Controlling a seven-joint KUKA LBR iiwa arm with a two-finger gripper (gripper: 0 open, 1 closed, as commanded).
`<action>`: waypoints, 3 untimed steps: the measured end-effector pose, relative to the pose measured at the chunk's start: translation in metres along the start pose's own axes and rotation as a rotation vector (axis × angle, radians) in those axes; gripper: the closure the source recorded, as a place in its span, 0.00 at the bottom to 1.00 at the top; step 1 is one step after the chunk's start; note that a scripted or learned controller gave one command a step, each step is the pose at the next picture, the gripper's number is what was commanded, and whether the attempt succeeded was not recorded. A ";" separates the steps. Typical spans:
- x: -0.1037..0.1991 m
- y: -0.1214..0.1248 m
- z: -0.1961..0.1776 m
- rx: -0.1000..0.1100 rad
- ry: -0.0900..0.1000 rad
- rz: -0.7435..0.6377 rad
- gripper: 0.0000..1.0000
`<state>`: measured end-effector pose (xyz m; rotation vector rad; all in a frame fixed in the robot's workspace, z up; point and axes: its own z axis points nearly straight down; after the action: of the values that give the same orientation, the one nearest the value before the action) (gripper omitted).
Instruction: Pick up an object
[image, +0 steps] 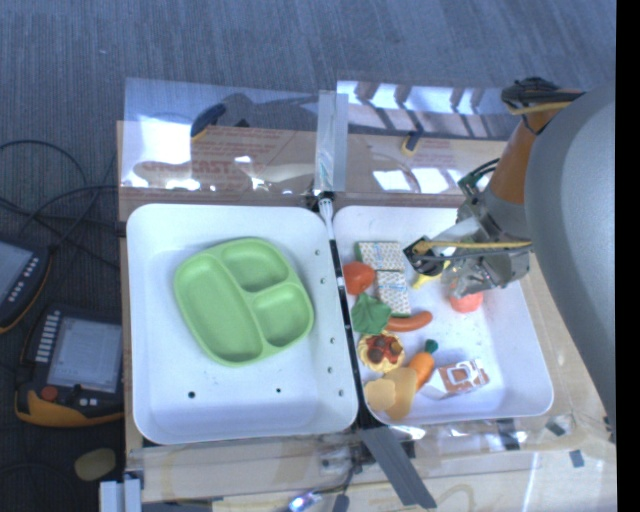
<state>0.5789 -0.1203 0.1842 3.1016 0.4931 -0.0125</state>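
Over the right bin's (525, 395) far side, gripper (466, 282) hanging just above a small red object (465, 301), its grip impossible to tell, sausage (408, 322) and carrot (424, 362) lying nearer, green divided plate (243, 298) sitting in the left bin (150, 400).

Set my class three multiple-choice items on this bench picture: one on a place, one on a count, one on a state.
1. The green plate lies: A in the view's left bin; B in the view's right bin; C on the floor.
2. The plate's compartments number: A two; B three; C five.
3. The plate sits: A upside down; B on its edge; C flat, hollows up.

Answers:
1 A, the white walls of the left bin surround it.
2 B, one long hollow and two smaller ones show.
3 C, its hollows face the camera.
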 end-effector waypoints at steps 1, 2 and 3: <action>-0.111 0.026 -0.034 0.002 0.000 0.117 1.00; -0.125 0.069 -0.058 0.003 0.001 0.116 1.00; -0.071 0.085 -0.005 0.002 0.000 0.107 1.00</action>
<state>0.5376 -0.2231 0.1898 3.1248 0.3270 -0.0125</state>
